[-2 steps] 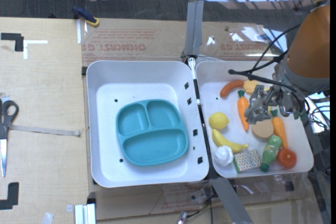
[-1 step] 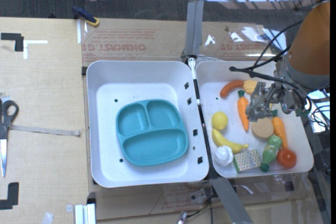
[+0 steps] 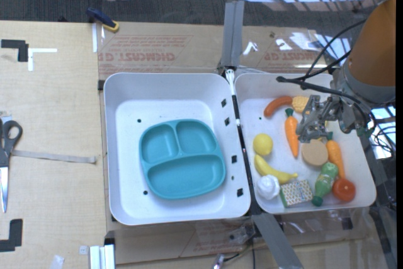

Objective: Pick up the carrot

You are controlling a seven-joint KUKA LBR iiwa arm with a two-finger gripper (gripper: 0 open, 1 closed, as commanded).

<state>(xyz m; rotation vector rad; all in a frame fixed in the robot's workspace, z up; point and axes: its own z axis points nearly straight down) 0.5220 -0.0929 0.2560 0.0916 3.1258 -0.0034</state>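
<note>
Right bin (image 3: 249, 111): carrot (image 3: 291, 135) lying near centre, green top toward 12 o'clock, tip toward 6. Gripper (image 3: 313, 129) just at its 3 o'clock, low over the toys; finger spread impossible to tell, probably nothing held. Second carrot (image 3: 334, 155) at 4 o'clock of the gripper. Lemon (image 3: 262, 144) at the first carrot's 8 o'clock, banana (image 3: 271, 168) below it. Left bin (image 3: 123, 104): teal divided plate (image 3: 182, 159).

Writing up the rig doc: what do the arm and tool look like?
The arm shows an orange band over a grey wrist. Black cables loop from it to the tool, a dark grey metal assembly with small mechanical parts. No markings legible.
</note>
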